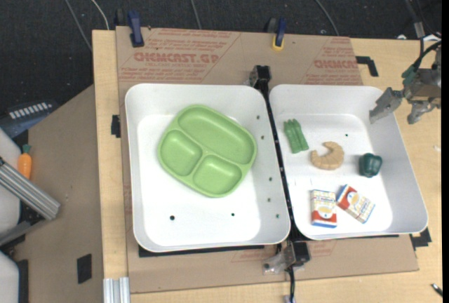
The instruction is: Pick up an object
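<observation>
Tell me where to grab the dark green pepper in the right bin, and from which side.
Take the green pepper across its rounded body, coming straight down from above. It sits alone near the right bin's right wall, apart from the croissant, so there is space on both sides.

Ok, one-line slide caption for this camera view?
End effector, open, at the right bin's far right corner; inside lie a croissant, green pepper and two small boxes; green divided plate in left bin.

My gripper: at the camera view's right edge, hanging low from my wrist, two grey fingers splayed apart, nothing between them.
</observation>
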You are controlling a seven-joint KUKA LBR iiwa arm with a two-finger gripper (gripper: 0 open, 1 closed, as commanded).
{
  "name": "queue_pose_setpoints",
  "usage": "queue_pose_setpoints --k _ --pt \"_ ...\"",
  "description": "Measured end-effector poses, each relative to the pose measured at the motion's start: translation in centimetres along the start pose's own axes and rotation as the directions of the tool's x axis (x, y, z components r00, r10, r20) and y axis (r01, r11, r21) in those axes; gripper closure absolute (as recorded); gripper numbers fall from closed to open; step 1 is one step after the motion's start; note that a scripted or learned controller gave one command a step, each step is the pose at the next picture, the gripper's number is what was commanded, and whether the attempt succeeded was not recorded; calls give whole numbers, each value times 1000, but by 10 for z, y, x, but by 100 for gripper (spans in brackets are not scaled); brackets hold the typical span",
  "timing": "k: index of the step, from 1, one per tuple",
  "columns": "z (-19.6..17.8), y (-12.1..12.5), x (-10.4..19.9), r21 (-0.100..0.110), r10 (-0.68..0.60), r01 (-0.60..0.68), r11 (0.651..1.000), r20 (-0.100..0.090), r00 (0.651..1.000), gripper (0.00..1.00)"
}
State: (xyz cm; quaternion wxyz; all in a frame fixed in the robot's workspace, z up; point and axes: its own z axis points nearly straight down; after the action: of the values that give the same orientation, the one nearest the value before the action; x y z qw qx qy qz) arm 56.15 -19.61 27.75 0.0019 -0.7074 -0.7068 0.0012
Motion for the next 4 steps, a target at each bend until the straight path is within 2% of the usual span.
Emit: queue_pose_setpoints --k 1,2,4 --pt "-3 1 0 -5 -1 1 1000 1 1000 0" --pt "58 -5 -1 0 -1 1 1000 0 1000 0" --pt "143 -4 5 -1 -1 1 1000 0 1000 0"
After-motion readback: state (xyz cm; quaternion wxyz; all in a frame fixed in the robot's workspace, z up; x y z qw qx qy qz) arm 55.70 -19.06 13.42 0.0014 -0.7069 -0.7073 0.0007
